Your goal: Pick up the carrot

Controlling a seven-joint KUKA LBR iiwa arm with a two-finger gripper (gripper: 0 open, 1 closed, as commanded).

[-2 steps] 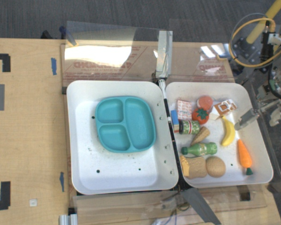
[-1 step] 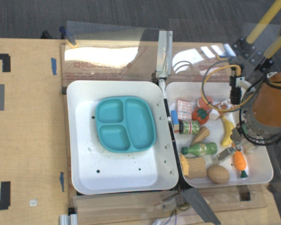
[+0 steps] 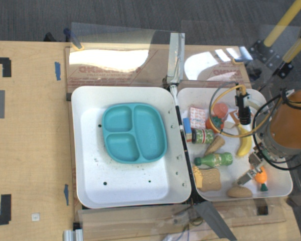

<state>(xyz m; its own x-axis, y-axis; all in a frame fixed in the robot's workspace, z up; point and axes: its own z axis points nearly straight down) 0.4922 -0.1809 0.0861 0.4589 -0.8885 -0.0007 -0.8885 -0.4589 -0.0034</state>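
Carrot [image 3: 261, 177], small and orange with a green tip, lies at the lower right of the frame in the right bin [image 3: 283, 189], touching the gripper [image 3: 252, 170], whose metal fingers sit just left of it (whether they grip it cannot be told). That bin also holds a green bottle [image 3: 214, 159], a banana [image 3: 245, 143] and a tomato [image 3: 220, 109]. A teal divided plate [image 3: 134, 132] sits in the left bin [image 3: 85, 149].

Claw [image 3: 252, 167] positioned low in right bin [image 3: 281, 189], directly beside carrot [image 3: 261, 177]. Teal divided plate [image 3: 134, 132] occupies left bin [image 3: 85, 149].
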